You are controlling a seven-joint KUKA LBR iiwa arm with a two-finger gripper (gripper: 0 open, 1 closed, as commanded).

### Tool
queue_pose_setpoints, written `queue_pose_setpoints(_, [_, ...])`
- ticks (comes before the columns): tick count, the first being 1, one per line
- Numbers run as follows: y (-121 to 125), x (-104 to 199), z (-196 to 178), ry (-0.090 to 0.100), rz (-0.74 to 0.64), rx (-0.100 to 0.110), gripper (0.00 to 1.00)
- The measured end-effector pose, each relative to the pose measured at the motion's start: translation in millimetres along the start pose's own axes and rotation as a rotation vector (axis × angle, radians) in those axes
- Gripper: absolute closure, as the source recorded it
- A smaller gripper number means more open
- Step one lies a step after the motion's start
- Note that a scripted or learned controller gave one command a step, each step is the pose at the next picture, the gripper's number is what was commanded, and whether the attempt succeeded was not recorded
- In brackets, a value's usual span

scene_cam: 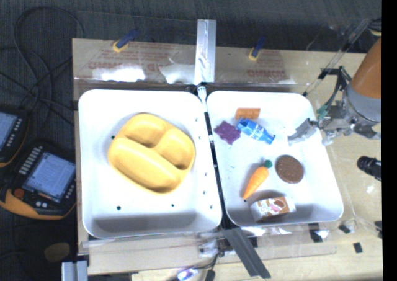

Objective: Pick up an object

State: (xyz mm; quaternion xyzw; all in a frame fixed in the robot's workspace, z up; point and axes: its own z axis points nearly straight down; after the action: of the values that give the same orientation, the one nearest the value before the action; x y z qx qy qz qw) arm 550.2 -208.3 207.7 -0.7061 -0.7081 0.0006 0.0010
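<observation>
The right bin (322,202) holds several small objects: an orange block (247,113), a purple lump (227,131), a blue packet (255,131), a toy carrot (256,178), a brown disc (289,169) and a labelled can on its side (272,206). A large yellow bread-shaped object (152,151) lies in the left bin (99,211). My gripper (314,135) hangs over the right bin's right rim, above and to the right of the brown disc. Its two fingers stand apart with nothing between them.
A metal divider post (205,50) stands behind the seam between the bins. Plastic sheeting with blue and yellow clips (186,66) covers the bench's back. Cables and handheld control units (37,177) lie on the floor at the left.
</observation>
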Motion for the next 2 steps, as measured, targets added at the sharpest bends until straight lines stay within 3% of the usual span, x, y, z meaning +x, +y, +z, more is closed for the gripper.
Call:
queue_pose_setpoints(1, [21.6,-5.4,9.2,-0.002,0.223,0.001,0.00])
queue_pose_setpoints(2, [62.9,48.3,118.9,-0.005,-0.002,-0.009,0.00])
